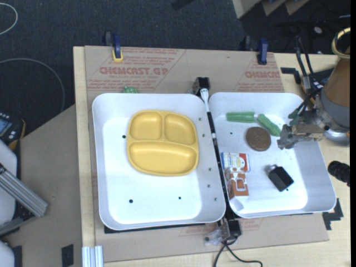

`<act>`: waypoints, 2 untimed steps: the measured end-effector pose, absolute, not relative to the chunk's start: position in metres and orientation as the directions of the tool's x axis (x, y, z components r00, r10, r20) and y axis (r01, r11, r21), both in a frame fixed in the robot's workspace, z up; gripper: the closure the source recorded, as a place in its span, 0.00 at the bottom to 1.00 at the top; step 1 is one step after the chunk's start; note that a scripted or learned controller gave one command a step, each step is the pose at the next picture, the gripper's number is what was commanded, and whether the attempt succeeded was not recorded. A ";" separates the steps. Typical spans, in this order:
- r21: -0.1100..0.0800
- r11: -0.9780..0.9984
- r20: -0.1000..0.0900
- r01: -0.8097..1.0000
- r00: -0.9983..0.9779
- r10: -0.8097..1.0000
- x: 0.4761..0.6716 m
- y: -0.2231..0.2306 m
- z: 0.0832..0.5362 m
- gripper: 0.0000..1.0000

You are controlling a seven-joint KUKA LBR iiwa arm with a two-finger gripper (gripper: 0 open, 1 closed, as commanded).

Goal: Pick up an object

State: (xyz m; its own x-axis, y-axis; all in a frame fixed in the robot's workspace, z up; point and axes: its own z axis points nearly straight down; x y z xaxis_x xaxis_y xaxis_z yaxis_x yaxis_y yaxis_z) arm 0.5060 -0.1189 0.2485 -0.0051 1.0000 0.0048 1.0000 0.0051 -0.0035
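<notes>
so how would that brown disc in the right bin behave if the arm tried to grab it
The brown disc looks flat and low, so it would probably be hard to pinch from above. It seems rigid, so it likely slides rather than bends when nudged. Lying flat, it shouldn't roll, though the green piece close by could get bumped. The tool is just to its right.

light: bright, even | glare: white bins [111,149] | shadows: soft | focus: sharp, edges slightly soft

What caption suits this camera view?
Gripper hovers in the right bin near a brown disc; yellow tray lies left.
</notes>
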 end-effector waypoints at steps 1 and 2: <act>-0.010 0.006 0.005 1.000 -0.005 1.000 0.477 -0.060 0.183 1.00; 0.005 0.006 0.000 1.000 -0.006 1.000 0.549 -0.024 0.185 1.00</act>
State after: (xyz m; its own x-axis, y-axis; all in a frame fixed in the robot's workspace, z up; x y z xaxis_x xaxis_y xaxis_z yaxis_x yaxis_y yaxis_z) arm 0.5486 -0.0235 0.1848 -0.0062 1.0000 0.0005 1.0000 0.0062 0.0051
